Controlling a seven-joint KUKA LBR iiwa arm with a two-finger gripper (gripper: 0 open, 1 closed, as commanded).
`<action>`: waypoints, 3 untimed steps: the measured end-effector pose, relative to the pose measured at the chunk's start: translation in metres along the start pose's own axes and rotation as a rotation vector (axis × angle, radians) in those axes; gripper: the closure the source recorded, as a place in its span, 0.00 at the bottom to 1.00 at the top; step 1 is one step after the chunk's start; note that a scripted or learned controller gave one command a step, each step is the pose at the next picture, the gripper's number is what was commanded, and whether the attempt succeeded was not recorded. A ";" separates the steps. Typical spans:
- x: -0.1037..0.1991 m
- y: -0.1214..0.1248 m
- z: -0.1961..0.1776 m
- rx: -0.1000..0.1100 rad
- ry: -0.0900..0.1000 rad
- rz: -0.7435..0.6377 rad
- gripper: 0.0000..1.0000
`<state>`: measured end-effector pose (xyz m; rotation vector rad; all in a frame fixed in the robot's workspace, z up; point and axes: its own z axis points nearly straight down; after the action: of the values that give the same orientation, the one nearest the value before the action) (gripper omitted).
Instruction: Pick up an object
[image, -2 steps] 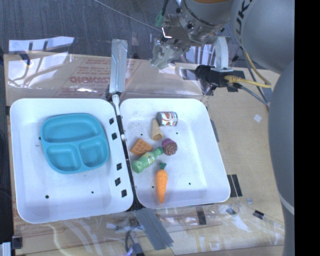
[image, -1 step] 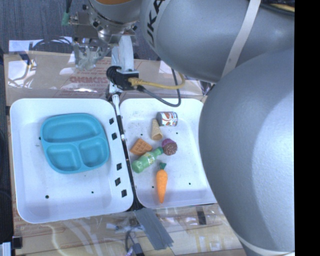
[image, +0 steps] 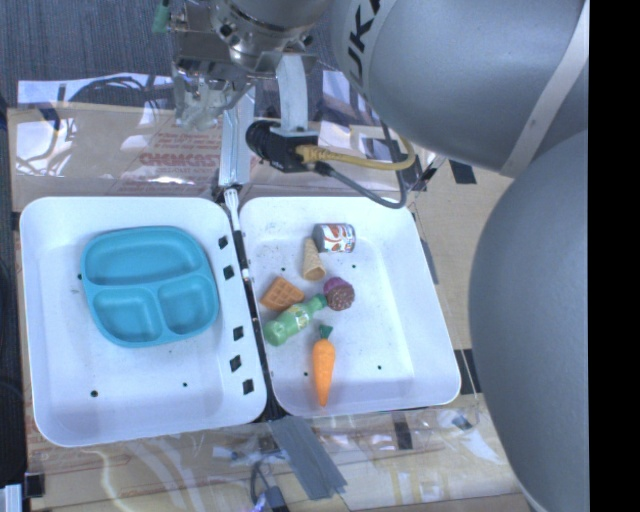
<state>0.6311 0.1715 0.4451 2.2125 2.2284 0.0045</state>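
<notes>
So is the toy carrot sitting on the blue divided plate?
No, the carrot lies in the right bin, while the blue divided plate sits alone in the left bin.

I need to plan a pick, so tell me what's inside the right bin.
In the right bin: a small can, ice cream cone, waffle piece, dark round item, green bottle, carrot.

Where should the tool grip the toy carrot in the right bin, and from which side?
Grip the carrot across its orange body, coming straight down from above. It lies flat, long axis toward the bin's near wall, green top pointing at the green bottle. Both long sides look free, so fingers closing across the width should fit. Avoid the tapered tip.
</notes>
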 end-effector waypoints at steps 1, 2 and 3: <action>0.047 0.025 0.005 0.007 -0.003 -0.002 1.00; -0.089 0.025 0.003 0.006 -0.005 0.009 1.00; -0.029 0.024 0.003 0.004 -0.001 -0.003 1.00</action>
<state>0.6557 0.1427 0.4420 2.2103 2.2337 -0.0006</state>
